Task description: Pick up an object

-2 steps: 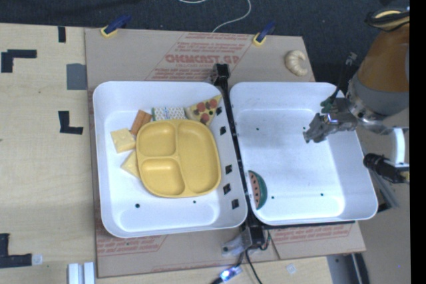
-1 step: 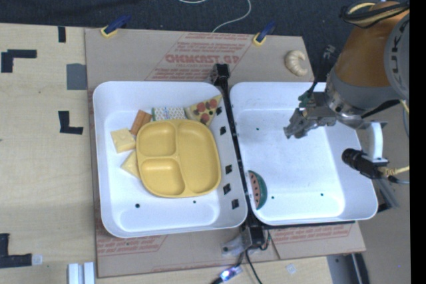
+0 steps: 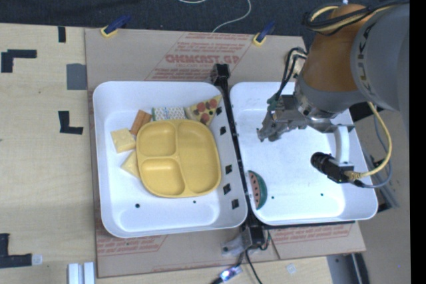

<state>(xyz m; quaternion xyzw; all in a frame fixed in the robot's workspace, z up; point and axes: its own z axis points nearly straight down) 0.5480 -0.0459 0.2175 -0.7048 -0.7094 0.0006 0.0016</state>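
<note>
My gripper (image 3: 268, 132) hangs over the upper left part of the right bin (image 3: 299, 206), pointing down and left, and I see nothing between its fingers. A watermelon-slice piece (image 3: 257, 188) lies against the right bin's left wall near the front. In the left bin (image 3: 110, 143) a yellow divided plate (image 3: 178, 157) lies in the middle. Around its far and left edges sit small flat pieces: a pizza-slice piece (image 3: 206, 108), a brown cracker (image 3: 140, 121), a pale yellow square (image 3: 122, 140) and a patterned strip (image 3: 168, 114).
A black divider (image 3: 229, 143) runs between the two bins. Both bins rest on a cardboard sheet (image 3: 200, 53) held by clips at the back. A white cable (image 3: 213, 0) loops on the dark cloth behind.
</note>
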